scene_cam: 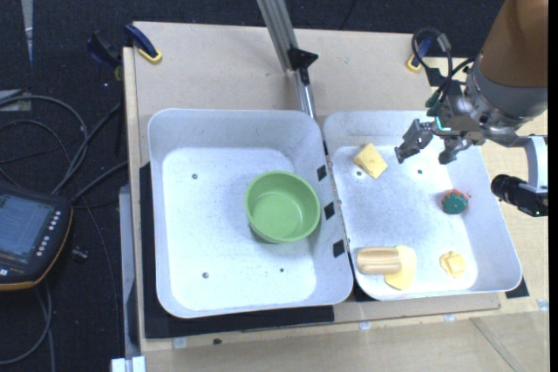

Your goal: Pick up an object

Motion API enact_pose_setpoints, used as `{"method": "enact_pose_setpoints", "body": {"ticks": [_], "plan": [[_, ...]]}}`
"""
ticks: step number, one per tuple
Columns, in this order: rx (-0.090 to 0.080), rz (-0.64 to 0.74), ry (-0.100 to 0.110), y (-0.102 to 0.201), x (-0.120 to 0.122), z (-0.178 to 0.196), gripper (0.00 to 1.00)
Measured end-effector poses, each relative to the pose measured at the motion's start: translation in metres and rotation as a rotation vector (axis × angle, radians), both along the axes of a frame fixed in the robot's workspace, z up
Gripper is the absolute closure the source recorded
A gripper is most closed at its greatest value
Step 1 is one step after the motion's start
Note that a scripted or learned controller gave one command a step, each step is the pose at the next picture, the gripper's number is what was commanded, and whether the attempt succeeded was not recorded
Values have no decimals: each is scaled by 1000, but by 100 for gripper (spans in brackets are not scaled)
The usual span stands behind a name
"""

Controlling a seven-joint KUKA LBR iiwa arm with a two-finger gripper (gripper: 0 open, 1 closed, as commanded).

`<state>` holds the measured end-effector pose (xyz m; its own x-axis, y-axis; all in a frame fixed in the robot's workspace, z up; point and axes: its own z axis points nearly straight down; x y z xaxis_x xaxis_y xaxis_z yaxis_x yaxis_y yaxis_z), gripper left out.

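Camera view: end effector point(431, 145) open, holding nothing, above right bin. Nearest yellow foam-like wedge point(370, 160) looks light, soft; pinch its flat sides.

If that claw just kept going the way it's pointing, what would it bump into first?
Probably bare floor of the right bin. The gripper points down and slightly left; the yellow wedge lies just left of that line, though depth is hard to judge.

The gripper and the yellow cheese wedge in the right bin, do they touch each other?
Apart. The camera view shows white bin floor between the gripper and the yellow cheese wedge, with nothing between its open fingers.
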<state>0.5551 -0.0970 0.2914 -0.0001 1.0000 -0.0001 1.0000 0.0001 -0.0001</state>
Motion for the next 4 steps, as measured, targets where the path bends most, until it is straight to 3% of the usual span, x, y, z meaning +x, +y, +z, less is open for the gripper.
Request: {"method": "enact_pose_setpoints", "body": {"ticks": [1,2,4], "plan": [[0,0,0,0,0,0,0],[0,0,4,0,-8,-46,0],[0,0,4,-7,-4,-147,0]]}}
